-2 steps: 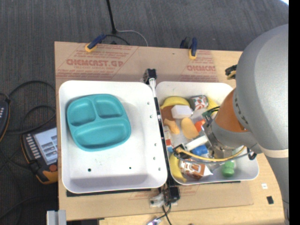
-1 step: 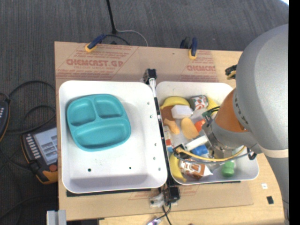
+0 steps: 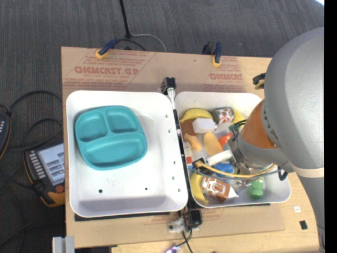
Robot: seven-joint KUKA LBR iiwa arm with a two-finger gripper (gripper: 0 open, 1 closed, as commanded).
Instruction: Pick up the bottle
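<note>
A small brown bottle (image 3: 217, 190) with a red and white label lies on its side at the front of the right bin (image 3: 274, 196). The grey arm with its orange band (image 3: 255, 133) hangs low over the middle of this bin. The gripper (image 3: 239, 165) sits below the wrist, just behind and to the right of the bottle, and is mostly hidden by the arm and its yellow cable. Nothing can be seen held in it.
Around the bottle lie a banana (image 3: 194, 115), a white piece (image 3: 203, 125), a small can (image 3: 224, 114), orange items (image 3: 212, 143), a blue item (image 3: 225, 168) and a green piece (image 3: 256, 188). The left bin (image 3: 89, 194) holds a teal divided plate (image 3: 109, 136).
</note>
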